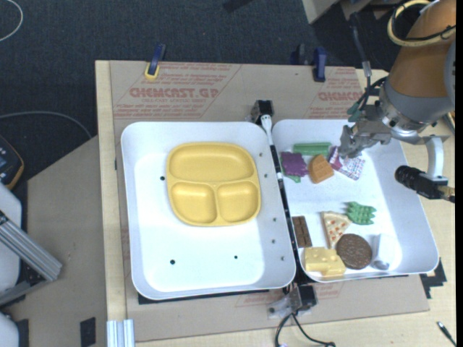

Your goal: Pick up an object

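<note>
My gripper (352,149) hangs over the back of the right bin (405,215), its tip right by a small pink and white wrapped thing (354,168). Beside that lie an orange bread-like piece (321,169), a purple thing (294,164) and a green bar (312,148). Nearer the front are a green leafy toy (360,212), a pizza slice (334,228), a brown round cookie (354,251), a yellow cheese block (323,261) and a brown chocolate bar (302,231). Whether anything sits between the fingers is not visible.
The left bin (145,223) bears a yellow three-compartment plate (213,182). A ridge with clips separates the two bins. The arm's orange and grey wrist (423,56) rises over the right bin's back right corner.
</note>
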Tool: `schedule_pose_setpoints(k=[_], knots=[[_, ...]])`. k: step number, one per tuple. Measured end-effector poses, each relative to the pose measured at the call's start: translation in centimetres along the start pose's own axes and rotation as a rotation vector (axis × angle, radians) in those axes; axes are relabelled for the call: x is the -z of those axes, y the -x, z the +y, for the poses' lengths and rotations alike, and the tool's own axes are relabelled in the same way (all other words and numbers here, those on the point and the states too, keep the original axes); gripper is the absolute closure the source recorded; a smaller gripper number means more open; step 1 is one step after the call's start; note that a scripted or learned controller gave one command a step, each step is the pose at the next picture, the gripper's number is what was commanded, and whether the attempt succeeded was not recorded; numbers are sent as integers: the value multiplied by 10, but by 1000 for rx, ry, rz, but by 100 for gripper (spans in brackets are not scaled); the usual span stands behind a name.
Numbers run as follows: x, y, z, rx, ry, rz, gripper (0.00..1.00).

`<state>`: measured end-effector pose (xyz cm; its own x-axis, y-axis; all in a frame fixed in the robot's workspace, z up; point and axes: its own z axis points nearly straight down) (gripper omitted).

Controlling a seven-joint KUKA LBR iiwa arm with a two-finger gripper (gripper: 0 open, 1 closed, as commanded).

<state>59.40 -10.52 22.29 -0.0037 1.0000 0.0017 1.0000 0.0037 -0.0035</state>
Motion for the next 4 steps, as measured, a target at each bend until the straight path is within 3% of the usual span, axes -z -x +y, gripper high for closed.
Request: schedule_pose_setpoints(k=[1,2,3,4], knots=[[-4,-46,-4,0,0,0,100],[12,-69,-14,-1,2,0,100],[3,-73,-25,-4,0,-1,100],[8,-80,-13,-2,6,-2,100]])
